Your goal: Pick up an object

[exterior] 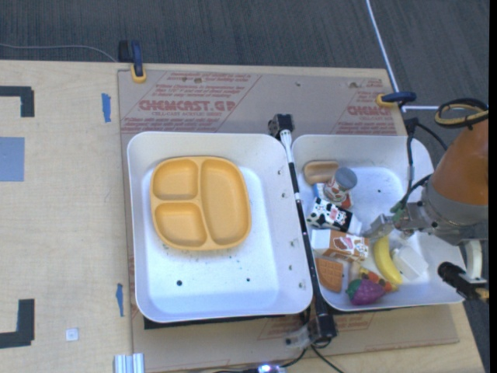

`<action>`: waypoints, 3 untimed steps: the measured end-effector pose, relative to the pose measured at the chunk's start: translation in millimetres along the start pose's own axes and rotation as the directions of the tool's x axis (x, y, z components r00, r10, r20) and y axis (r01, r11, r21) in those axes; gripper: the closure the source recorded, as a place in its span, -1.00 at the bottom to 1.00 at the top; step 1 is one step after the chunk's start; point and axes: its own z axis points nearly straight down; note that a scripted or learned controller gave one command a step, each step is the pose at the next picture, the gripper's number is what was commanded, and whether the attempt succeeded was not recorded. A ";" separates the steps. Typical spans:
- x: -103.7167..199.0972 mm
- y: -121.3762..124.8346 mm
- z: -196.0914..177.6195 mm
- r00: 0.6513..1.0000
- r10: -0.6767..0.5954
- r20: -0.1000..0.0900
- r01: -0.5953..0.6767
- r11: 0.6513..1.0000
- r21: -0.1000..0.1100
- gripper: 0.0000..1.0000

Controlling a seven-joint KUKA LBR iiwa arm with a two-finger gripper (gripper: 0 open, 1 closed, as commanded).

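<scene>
The right bin (388,179) holds a small heap of toys. A tan bread roll (321,169) lies at the back, with a grey-lidded jar (339,183) beside it. In front of them sits a black-and-white cow figure (328,214). Nearer the front are an orange-and-white carton (347,245), a waffle piece (330,273), a yellow banana (386,260), purple grapes (365,290) and a white block (409,261). My gripper (392,225) reaches in from the right, low over the bin just behind the banana's upper end. I see nothing held in it.
The left bin (233,294) carries a yellow divided plate (200,202). A black bar (299,208) joins the two bins along the middle. My arm's grey body and orange band (463,169) cover the right bin's right edge.
</scene>
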 end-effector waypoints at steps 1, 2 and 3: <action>-3.6 1.3 -11.4 1.000 0.003 0.009 -0.003 1.000 -0.006 1.00; -3.5 1.2 -11.3 1.000 0.003 0.009 -0.003 1.000 -0.006 -1.00; 9.2 -24.6 -0.2 1.000 0.001 0.004 -0.001 1.000 -0.004 -1.00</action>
